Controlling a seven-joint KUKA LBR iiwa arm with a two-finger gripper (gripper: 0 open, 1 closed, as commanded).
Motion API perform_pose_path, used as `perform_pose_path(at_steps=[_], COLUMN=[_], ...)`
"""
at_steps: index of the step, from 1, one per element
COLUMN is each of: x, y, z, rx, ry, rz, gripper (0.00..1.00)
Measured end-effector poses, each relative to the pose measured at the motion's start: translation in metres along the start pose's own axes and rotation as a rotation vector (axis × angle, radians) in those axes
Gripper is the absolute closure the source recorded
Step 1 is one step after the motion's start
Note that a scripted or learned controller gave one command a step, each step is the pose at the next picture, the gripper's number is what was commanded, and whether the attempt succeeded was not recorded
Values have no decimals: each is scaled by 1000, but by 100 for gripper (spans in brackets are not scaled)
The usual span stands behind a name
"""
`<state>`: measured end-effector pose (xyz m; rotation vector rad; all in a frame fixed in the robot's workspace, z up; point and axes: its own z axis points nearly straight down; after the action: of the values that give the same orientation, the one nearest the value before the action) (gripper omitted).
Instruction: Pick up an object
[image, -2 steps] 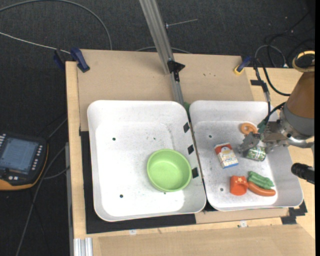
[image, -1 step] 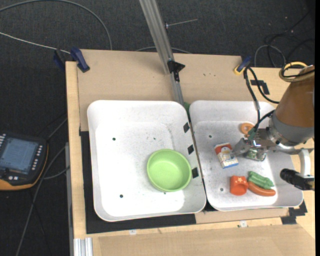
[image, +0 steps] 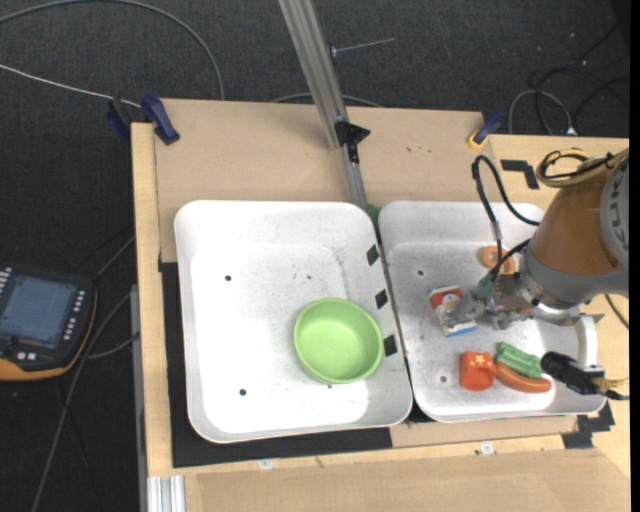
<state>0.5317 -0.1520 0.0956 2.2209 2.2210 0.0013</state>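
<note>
Pincer low in right bin, arm reaching leftward from right

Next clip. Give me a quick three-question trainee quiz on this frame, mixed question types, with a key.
1. True or false: the green bowl sits in the right bin.
2. Which bin is the gripper over? A) left bin B) right bin
3. Fill in: the orange and green toy lies near the right bin's ____ edge (front or back).

Key
1. False; it sits in the left bin.
2. B; the gripper is low over the right bin, next to a small red and white object.
3. Front.
</note>
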Motion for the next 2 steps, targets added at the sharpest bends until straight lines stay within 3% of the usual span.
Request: perform_pose_path(at_steps=[1,2], x=[0,-3], y=[1,3], z=[-13,-55], rx=[-4,-3], ry=[-2,-1], rz=[-1,0], gripper=[100,100])
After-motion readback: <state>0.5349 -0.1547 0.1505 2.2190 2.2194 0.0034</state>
